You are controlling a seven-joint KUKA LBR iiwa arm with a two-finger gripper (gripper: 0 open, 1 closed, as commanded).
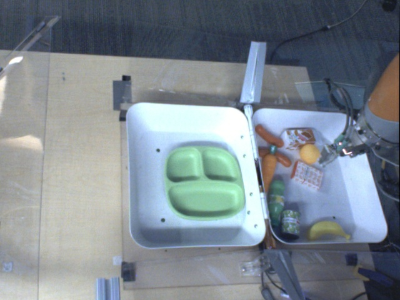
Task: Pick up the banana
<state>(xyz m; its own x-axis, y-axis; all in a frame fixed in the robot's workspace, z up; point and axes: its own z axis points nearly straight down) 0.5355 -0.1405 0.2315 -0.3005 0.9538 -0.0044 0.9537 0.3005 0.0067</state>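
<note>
glossy white plastic bins [187, 120], matt green plastic tray [204, 181].

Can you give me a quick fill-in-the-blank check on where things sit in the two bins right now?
1. The banana lies in the ____ bin, near its front edge.
2. The left bin holds a ____ divided tray.
3. The gripper hovers beside the small ____ fruit, away from the banana.
4. The carrot lies along the right bin's ____ wall.

Missing words: right; green; orange; left
</note>
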